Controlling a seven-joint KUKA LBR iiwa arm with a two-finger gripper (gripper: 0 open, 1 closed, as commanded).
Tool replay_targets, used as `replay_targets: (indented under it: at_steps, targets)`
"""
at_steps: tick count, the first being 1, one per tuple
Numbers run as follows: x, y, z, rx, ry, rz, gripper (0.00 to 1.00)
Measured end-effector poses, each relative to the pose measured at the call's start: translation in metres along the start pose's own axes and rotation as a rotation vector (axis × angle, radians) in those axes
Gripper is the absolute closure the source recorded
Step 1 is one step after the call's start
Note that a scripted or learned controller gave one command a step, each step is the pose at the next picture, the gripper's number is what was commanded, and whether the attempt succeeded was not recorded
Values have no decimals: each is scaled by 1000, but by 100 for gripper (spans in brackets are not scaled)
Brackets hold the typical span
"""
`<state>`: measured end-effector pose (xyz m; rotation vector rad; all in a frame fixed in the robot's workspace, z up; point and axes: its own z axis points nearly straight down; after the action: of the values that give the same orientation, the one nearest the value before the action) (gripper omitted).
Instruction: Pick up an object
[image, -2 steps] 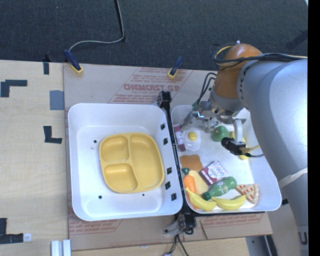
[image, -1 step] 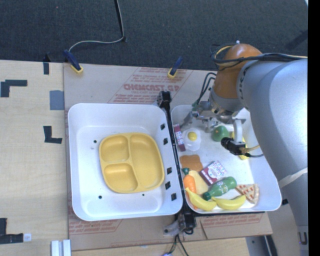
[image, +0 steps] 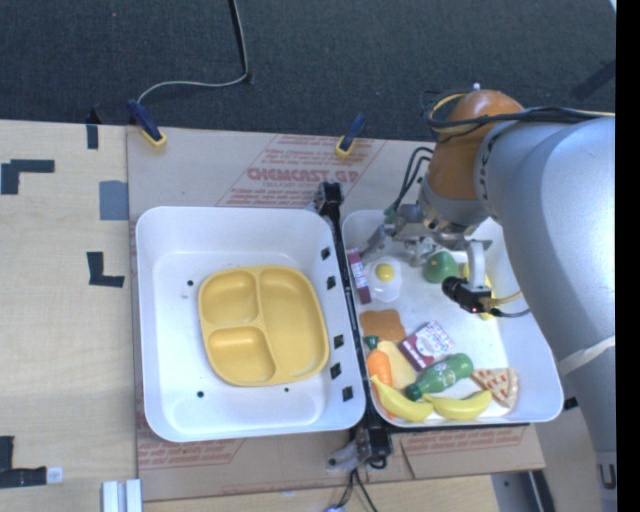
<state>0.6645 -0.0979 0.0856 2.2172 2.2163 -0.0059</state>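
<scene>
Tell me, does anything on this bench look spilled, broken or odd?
Nothing looks spilled or broken. The yellow divided plate lies flat but turned slightly askew in the left bin. In the right bin, toy foods are heaped toward the near end: a banana, green bottle and pizza slice. The claw is at that bin's far end.

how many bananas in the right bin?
2. Both yellow toy bananas lie at the white right bin's near edge: one left of the other, ends touching. The arm could hide more.

The pincer (image: 415, 237) partly hides a green object (image: 438, 266) beneath it.
</scene>
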Motion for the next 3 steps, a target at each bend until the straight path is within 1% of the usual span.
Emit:
replay_targets:
  at_steps: [1,3]
  targets:
    - [0,4,0,1,1,-1,0]
    - [1,1,0,0,1,0,0]
